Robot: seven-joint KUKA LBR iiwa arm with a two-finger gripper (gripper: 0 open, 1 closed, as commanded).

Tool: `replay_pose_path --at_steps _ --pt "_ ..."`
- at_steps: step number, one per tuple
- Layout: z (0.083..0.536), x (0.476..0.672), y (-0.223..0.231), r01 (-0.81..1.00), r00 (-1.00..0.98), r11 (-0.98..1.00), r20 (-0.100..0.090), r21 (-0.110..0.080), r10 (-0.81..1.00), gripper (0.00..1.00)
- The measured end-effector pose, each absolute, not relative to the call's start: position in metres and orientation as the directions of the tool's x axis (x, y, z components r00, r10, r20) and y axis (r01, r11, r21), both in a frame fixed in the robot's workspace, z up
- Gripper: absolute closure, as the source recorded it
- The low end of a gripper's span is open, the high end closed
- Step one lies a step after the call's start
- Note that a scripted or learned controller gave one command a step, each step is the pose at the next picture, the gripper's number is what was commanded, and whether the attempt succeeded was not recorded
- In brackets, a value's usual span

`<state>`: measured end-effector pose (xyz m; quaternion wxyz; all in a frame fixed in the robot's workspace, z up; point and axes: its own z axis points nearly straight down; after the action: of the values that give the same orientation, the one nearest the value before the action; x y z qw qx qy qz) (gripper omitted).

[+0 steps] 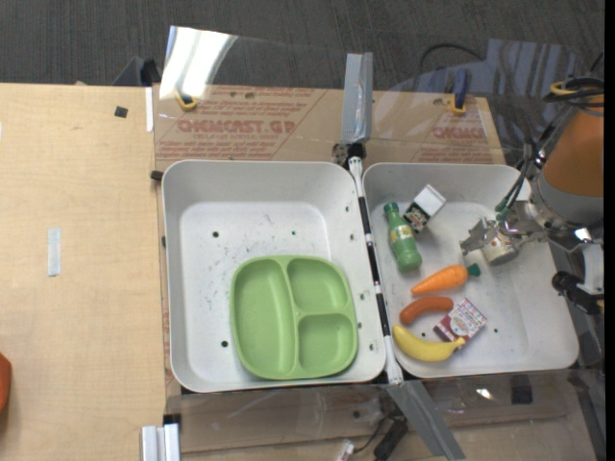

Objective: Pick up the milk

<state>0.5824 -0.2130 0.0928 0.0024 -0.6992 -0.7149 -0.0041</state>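
Fingers of the gripper (488,242) are seen over the right bin (538,353), near its right wall; whether they are apart or together cannot be told (the view is too coarse). No object is seen between them. A milk carton (423,206) is located toward the bin's rear edge, tilted, just beside a green bottle (403,237). A carrot (442,279), sausage (425,308), banana (426,345) and snack packet (461,320) are grouped toward the front edge. A green divided plate (294,317) is placed in the left bin (192,200).
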Motion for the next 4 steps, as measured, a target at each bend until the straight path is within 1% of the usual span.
replay_pose_path --at_steps 2,3,4 --pt "0.093 0.584 -0.214 1.000 -0.019 0.019 0.011 0.000 1.000 0.00" --pt "0.091 0.595 -0.214 1.000 -0.026 0.026 0.013 -0.003 1.000 0.00" --pt "0.093 0.550 -0.215 0.999 -0.054 0.054 0.010 0.001 0.998 0.00"
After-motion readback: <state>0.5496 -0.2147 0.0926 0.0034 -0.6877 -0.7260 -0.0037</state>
